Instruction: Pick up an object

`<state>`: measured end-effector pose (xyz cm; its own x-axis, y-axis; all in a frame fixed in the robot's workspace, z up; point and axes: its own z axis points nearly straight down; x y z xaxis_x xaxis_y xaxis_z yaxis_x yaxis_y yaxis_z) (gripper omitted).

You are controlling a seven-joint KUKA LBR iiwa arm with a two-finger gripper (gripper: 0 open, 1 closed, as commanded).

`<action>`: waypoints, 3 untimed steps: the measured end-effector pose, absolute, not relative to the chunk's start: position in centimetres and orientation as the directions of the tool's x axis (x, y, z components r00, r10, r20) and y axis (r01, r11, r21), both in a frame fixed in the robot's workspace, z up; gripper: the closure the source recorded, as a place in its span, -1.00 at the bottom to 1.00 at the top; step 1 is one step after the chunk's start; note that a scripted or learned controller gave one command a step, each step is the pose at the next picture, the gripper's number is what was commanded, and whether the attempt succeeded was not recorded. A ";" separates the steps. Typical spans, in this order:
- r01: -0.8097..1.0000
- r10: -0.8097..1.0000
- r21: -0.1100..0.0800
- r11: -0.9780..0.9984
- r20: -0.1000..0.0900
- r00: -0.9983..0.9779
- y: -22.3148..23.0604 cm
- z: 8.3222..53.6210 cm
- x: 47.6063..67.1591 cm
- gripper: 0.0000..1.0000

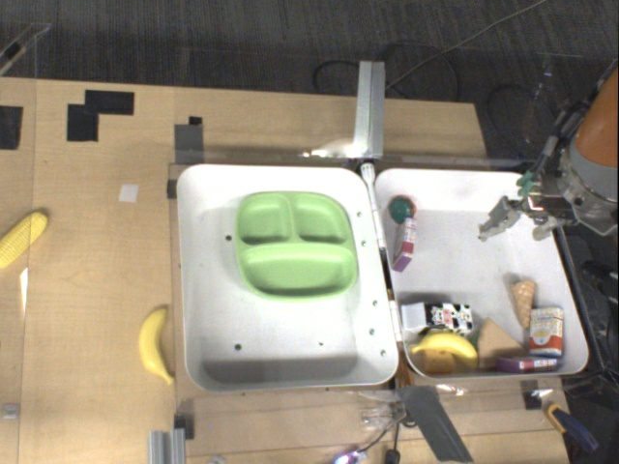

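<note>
My gripper [519, 222] hangs over the upper right part of the right bin [464, 196], its two fingers spread open with nothing between them. The objects lie below and to the left of it. A purple and white tube with a green cap [402, 232] lies by the bin's left wall. A tan cone-shaped piece [522, 301] and a small red and white can [546, 329] sit near the right wall. At the front are a black and white box [448, 315], a yellow banana [445, 348], a tan wedge [494, 337] and a purple bar [527, 363].
The left bin [208, 288] holds a green divided plate [295, 243]. On the wooden bench to the left lie a second banana [155, 344] and a yellow corn cob [21, 240]. A metal post [370, 109] stands behind the bins.
</note>
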<state>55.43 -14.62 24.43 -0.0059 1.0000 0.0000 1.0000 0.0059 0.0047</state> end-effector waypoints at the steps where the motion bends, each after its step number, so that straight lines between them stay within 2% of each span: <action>1: 0.990 0.990 0.001 0.139 0.001 -0.139 -12.0 13.4 66.9 -1.00; 2: 0.985 0.985 0.015 0.173 -0.015 -0.172 -9.8 9.1 65.2 -1.00; 3: 0.957 0.957 0.008 0.291 -0.004 -0.291 -13.1 14.2 64.9 -1.00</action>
<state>64.95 -13.09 14.16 -0.2915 0.9566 -0.0035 0.9565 0.2915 0.0078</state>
